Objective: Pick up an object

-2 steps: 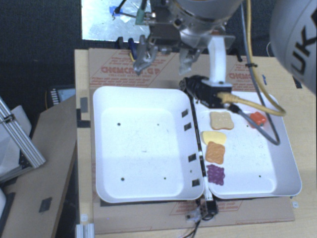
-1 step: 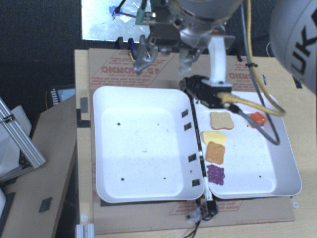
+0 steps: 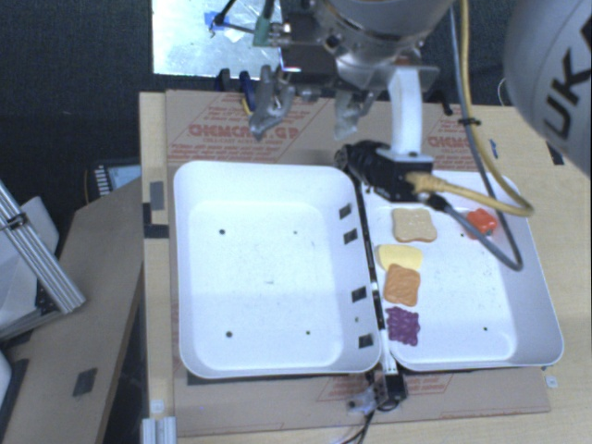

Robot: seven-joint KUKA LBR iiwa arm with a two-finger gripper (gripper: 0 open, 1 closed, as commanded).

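The tool [image 3: 305,109] is hanging open and empty beyond the right bin [image 3: 527,331]; its bread slice [image 3: 413,225] looks light, flat, best pinched edgewise.

This looks like a robotics lab: a grey industrial arm [image 3: 388,7] trailing cables [image 3: 481,202] over two white bins [image 3: 185,248] on a cardboard-covered desk [image 3: 231,123], with aluminium framing [image 3: 37,257] off the desk's left edge, above dark carpet [image 3: 74,63].

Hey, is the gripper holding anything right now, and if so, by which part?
Nothing. The gripper hangs above the bench beyond the bins with nothing between its fingers; the food pieces lie in the right bin.
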